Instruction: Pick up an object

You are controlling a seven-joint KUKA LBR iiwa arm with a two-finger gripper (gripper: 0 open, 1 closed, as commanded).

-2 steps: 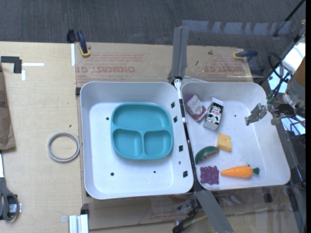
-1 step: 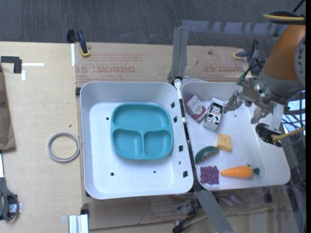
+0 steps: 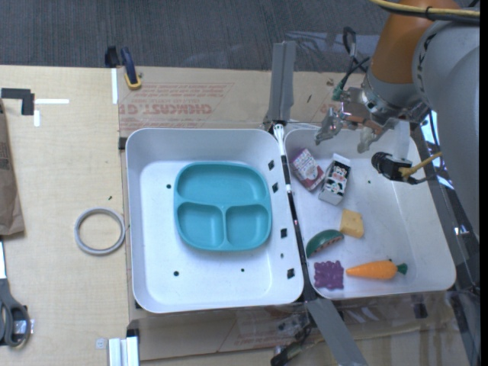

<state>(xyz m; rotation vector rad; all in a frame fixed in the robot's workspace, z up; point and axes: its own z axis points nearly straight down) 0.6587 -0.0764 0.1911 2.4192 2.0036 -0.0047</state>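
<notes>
Jaws [image 3: 349, 130]: apart, holding nothing, at the right bin's [image 3: 427, 227] far edge.
Nearest item: small milk carton [image 3: 335, 180], lying mid-bin beside a pink packet [image 3: 306, 168].
Handling: likely light, stiff, flat-sided; best gripped across its narrow width.
Left bin: teal divided plate [image 3: 223, 206].
</notes>
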